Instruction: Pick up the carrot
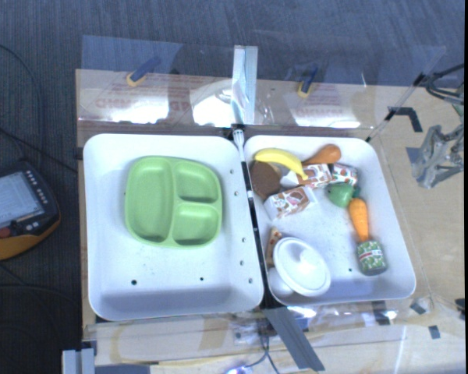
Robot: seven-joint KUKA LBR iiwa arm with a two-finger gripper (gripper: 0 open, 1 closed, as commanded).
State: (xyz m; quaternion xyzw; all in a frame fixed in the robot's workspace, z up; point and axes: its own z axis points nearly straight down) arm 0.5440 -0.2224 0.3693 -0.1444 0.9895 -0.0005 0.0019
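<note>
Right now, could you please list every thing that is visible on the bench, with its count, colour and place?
Bins: two, white, side by side on the bench.
Divided plate: one, light green, in the left bin.
Carrot: one, orange with a green top, right side of the right bin.
Banana: one, yellow, far end of the right bin.
Brown item: one, dark brown, beside the banana.
Packets: two, white with red print, middle of the right bin.
Bowl: one, white, near left corner of the right bin.
Bottle-like item: one, dark green, just below the carrot.
Handheld controller: one, grey and orange, on the floor at the left.
Gripper: one, grey, outside the right bin at the right.
</note>
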